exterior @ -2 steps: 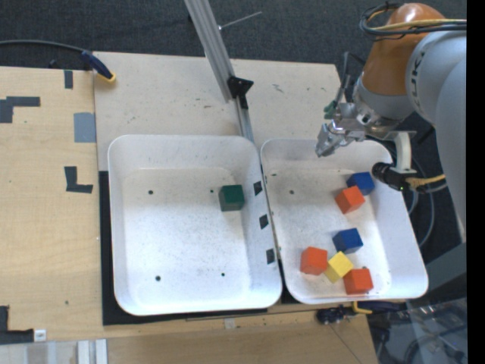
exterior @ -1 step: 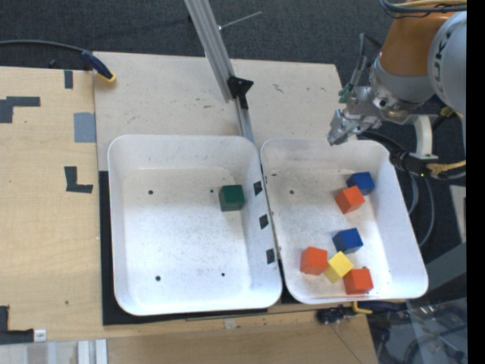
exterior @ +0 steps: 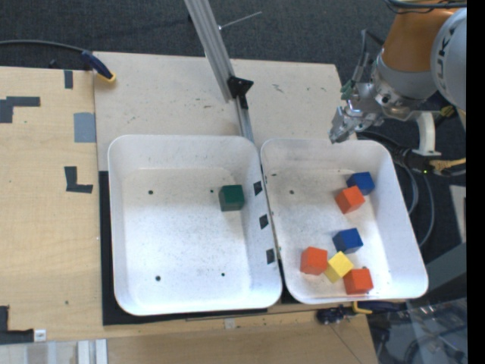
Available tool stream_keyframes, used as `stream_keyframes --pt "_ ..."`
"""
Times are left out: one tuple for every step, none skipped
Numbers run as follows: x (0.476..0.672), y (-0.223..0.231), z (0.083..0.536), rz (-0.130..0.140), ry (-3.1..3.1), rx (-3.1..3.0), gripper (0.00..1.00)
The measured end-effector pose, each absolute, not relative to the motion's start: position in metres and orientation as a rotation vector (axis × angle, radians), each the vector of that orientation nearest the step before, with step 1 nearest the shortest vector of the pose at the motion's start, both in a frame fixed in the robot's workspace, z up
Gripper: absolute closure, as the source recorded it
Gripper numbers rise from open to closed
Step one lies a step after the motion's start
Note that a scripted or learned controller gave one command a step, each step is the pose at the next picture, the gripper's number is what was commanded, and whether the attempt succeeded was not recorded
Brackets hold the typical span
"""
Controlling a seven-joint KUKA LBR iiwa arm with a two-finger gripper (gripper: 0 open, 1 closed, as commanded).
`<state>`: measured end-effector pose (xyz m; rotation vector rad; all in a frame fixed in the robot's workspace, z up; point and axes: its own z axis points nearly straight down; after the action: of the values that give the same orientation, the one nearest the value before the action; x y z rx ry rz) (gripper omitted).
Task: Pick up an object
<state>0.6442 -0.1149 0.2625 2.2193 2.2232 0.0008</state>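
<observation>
Two white bins: left (exterior: 129, 165) with green cube (exterior: 232, 197), right (exterior: 394, 180) with six cubes.

Two white bins: left bin (exterior: 129, 203) speckled with dark flecks, holding one dark green cube (exterior: 232, 197); right bin (exterior: 394, 203) holding two blue cubes (exterior: 361, 181) (exterior: 348, 240), three orange-red cubes (exterior: 350, 199) (exterior: 314, 261) (exterior: 358, 280) and one yellow cube (exterior: 339, 266). Bench (exterior: 45, 203) pale wood-tone with grey tape patches (exterior: 85, 127). Arm (exterior: 424, 29) grey, banded orange.

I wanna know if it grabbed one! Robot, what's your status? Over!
Gripper above right bin's far rim, holding nothing. Six blocks inside, untouched. Nothing in the way.
</observation>
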Motion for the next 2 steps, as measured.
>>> stream_keyframes --pt "0.621 -0.067 0.267 0.0 2.229 2.217 1.0" --pt "0.598 -0.018 0.249 -0.004 2.23 2.218 1.0"
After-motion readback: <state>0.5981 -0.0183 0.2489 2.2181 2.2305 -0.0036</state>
